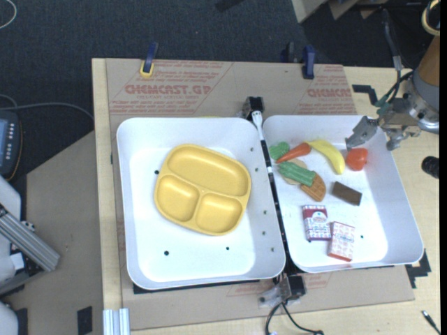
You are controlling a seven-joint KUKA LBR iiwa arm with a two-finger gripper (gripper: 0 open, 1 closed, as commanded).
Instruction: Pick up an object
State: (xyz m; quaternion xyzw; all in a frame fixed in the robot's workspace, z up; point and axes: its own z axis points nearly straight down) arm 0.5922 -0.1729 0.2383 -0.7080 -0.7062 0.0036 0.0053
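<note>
Tool (377, 135) sits over the upper right of the right bin (408, 218), fingers spread apart, nothing between them. One finger (360, 132) is on the left, the other to its right near the bin's far edge. Red tomato (356, 159) lies just below the tool, apart from both fingers.

Right bin contents: yellow banana (329, 153) just left of the tomato, orange carrot (294, 152) left of that, a green piece (279, 149) by the bin's left wall. Green-and-tan item (304, 176) below the carrot. Brown block (346, 193) mid-bin. Two small red-and-white boxes (316, 222) (341, 241) side by side near the front.

Left bin (136, 243) holds a yellow three-compartment plate (202, 188), roughly centred, lying flat.

Both bins rest on a cardboard sheet (209, 82) on the table (419, 306); yellow clamp (147, 65) and blue clamp (308, 61) on its far edge.
</note>
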